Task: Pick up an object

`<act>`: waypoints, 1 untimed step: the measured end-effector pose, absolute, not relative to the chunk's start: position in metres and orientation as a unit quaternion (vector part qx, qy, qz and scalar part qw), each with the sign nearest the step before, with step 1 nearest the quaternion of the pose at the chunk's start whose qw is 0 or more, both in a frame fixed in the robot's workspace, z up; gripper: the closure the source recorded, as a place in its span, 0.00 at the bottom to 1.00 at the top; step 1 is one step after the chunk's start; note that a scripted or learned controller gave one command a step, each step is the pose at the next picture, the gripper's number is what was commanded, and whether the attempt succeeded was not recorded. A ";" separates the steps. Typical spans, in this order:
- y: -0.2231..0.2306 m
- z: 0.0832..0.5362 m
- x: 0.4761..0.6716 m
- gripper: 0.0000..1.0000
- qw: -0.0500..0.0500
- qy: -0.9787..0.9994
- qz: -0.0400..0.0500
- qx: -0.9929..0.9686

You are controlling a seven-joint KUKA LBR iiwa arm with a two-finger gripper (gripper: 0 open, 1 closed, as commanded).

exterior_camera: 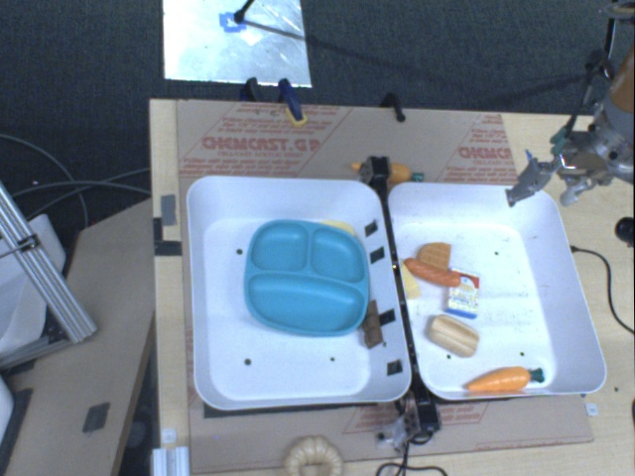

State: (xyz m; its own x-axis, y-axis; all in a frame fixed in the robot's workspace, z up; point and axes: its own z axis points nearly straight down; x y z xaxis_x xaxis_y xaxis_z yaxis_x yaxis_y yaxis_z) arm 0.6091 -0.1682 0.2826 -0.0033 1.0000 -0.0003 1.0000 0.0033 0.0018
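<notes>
The left bin (213, 266) carries the largest item, a blue divided plate (306, 276) lying flat at its centre; it looks like stiff, light plastic, too broad and low to take anywhere but by the rim. A small brown piece (373, 327) sits at the plate's four o'clock against the divider.

The right bin (556, 266) holds the likelier candidates, all toy food and probably light. At six o'clock on its floor, touching the front wall, lies an orange carrot (499, 379), smooth and tapered, so it could squirt out of a pinch; across its thick middle is the safest hold. Just above, near the centre, is a tan bread roll (453, 335), rounded and perhaps slightly soft, best taken across its short width. A small printed carton (462, 296) lies just beside the roll at twelve o'clock, boxy and stiff with flat sides that suit parallel fingers. At ten o'clock of the carton, a red sausage (434, 273) lies over a brown toast slice (434, 256); it is thin and would likely roll.

The gripper (544, 178) hangs over the right bin's back right corner, at one o'clock, well apart from every item. Its two fingers look spread and hold nothing. The arm enters from three o'clock, wrist tilted down toward the bin.
</notes>
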 end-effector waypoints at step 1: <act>-0.175 0.229 0.601 0.00 -0.001 0.707 -0.001 0.707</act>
